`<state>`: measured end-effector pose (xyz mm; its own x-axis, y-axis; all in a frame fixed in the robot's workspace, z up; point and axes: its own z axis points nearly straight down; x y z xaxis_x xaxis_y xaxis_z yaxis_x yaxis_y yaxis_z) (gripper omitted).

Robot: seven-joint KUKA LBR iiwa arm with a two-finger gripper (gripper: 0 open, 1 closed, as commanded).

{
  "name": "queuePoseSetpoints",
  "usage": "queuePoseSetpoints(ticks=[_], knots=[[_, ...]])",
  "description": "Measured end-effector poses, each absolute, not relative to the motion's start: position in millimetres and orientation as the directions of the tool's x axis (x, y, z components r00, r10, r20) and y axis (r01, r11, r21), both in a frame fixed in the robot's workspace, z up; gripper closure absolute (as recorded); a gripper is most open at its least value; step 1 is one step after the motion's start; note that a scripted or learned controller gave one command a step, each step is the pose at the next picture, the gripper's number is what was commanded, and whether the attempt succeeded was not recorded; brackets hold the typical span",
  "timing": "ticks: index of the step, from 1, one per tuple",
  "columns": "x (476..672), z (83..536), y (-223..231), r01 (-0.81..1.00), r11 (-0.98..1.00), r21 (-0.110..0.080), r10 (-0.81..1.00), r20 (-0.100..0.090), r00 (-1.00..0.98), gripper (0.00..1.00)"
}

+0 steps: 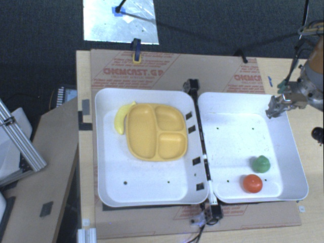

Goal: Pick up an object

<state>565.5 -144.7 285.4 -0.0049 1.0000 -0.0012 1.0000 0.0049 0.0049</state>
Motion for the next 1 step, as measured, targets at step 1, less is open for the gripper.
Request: queuePoseSetpoints(ticks=[1], knots=[[561.2, 273.0, -99.9, 1.000, 0.009, 0.001, 1.000, 0.001, -0.009, 1.00]])
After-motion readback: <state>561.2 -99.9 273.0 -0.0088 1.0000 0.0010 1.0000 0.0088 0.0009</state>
